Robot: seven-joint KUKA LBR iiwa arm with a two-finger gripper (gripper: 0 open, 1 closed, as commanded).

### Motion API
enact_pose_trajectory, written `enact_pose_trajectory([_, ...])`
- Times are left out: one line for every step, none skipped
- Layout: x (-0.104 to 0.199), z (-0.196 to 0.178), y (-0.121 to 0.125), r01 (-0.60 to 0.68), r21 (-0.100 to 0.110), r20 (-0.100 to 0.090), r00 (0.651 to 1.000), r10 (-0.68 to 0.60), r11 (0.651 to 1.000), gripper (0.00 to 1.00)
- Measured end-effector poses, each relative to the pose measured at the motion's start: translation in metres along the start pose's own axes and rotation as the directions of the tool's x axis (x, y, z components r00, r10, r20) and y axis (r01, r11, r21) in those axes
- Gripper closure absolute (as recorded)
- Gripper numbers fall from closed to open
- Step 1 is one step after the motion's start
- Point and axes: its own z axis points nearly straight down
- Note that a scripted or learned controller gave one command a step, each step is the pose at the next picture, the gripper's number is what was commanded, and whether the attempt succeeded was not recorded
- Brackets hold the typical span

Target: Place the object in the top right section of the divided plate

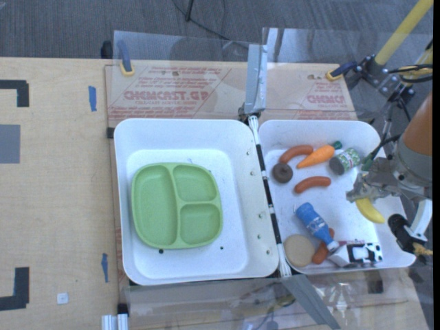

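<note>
Divided plate [177, 205] in left bin [127, 184]: smooth green plastic, rounded corners, all three sections bare; placing not done. Right bin [275, 133]: glossy toy carrot [316, 157], sausages, blue bottle [313, 221]. Gripper [369, 192] low at right edge, just above curved yellow banana [371, 211], likely object; finger opening and hold: cannot tell.

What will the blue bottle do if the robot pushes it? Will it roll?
The blue bottle lies on its side in the right bin, so it would probably roll sideways if nudged. Its rounded, smooth-looking body may also slip between fingers. It looks like a small toy, so it is likely light and easily knocked.
</note>
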Motion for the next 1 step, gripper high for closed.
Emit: enact_pose_trajectory([0.0852, -0.0242, 0.0153, 0.31, -0.006, 0.002, 0.951, -0.31, 0.951, 1.0])
